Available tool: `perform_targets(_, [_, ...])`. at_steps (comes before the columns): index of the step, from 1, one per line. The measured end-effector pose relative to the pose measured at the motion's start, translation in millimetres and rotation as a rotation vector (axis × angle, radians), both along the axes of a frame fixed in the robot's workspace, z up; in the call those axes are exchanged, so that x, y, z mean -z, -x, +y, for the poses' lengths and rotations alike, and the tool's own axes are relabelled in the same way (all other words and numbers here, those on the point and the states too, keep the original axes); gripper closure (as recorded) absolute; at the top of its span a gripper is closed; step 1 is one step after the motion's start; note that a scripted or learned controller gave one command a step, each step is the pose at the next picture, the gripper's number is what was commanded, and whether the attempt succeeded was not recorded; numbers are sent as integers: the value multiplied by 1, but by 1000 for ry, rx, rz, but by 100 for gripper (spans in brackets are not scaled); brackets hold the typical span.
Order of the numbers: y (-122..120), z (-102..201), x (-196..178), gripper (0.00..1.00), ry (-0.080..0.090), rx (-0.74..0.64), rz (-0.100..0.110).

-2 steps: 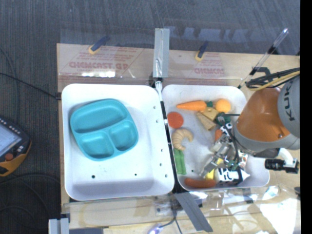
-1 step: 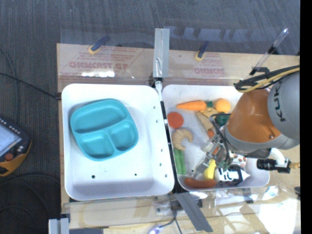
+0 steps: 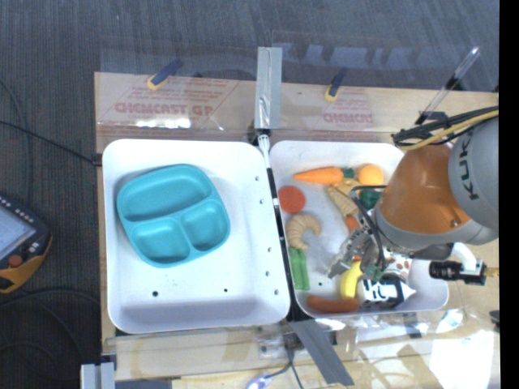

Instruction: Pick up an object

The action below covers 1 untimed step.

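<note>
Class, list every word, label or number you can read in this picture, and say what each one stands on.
"KU", cut off by the frame edge: on the grey arm.
Red print on the clear sheet behind the left bin: too blurred to read.
Red print behind the right bin: too blurred.

Two shallow white plastic bins [image 3: 122, 298] sit on the bench. One turquoise three-compartment tray [image 3: 172, 213] lies at nine o'clock. One orange toy carrot [image 3: 320, 176], one tan croissant [image 3: 304, 229], one yellow banana [image 3: 351, 282].
</note>
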<state>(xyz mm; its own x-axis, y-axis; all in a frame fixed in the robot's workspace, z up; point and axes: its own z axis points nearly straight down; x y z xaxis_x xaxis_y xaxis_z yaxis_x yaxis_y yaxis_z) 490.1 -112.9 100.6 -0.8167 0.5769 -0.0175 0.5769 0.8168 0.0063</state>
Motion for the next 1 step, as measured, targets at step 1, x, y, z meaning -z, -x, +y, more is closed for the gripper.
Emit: perform_targets(1, [6,63,-128,100,-5,79,17])
